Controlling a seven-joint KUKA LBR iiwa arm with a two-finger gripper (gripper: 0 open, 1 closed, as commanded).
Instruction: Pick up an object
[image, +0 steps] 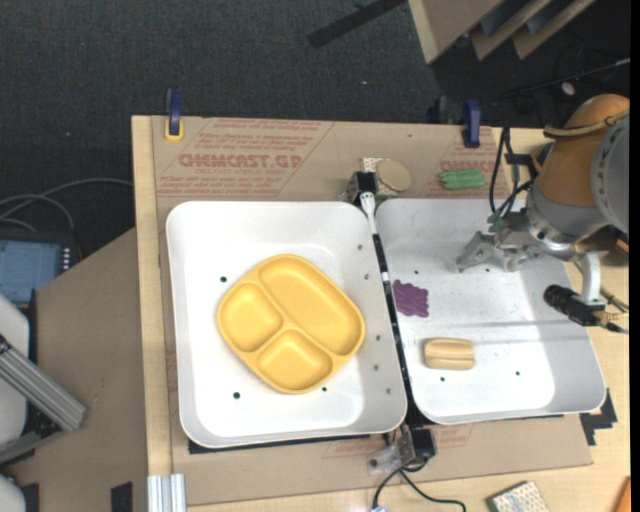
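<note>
Reaching in from the right over the right bin (560, 390), gripper (490, 252) low near its far wall, fingers spread, holding nothing.

On the worktop (250, 150) two white bins stand side by side. The left bin (200, 400) contains a yellow divided plate (290, 322) with three compartments, lying near the middle. In the right bin (540, 390) there is a purple object (410, 297) close to the left wall, and a tan bread-like roll (448, 353) just below it, apart from it. The hand (497, 250) is over the upper part of the right bin, well apart from both objects.
</note>
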